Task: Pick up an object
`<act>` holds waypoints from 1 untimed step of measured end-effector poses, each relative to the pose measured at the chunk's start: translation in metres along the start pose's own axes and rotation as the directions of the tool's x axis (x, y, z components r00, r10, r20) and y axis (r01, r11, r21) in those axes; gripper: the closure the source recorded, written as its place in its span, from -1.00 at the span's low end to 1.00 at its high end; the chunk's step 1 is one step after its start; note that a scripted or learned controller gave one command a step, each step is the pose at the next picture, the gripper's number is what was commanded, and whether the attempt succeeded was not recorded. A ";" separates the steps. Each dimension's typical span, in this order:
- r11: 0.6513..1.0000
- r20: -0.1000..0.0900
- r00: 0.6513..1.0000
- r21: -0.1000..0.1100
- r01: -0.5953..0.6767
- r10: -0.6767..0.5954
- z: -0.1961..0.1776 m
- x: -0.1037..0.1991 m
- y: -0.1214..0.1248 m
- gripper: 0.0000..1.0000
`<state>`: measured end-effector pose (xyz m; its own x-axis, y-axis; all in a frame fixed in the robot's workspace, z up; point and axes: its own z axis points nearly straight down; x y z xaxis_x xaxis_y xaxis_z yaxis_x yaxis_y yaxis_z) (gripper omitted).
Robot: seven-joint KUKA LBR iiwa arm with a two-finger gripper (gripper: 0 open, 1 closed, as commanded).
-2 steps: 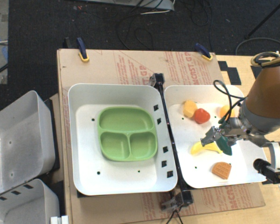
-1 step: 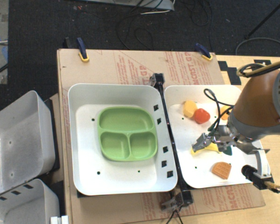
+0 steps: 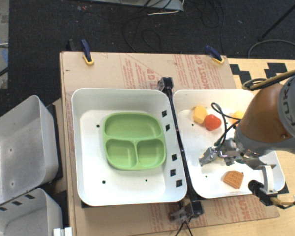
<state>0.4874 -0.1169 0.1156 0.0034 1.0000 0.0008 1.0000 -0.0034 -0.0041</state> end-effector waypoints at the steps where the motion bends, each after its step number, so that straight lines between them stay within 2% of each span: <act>1: 1.000 0.000 1.000 -0.004 -0.002 0.002 -0.012 0.000 0.001 1.00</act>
<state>0.4883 -0.1165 0.1280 0.0058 1.0000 0.0003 1.0000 -0.0058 0.0001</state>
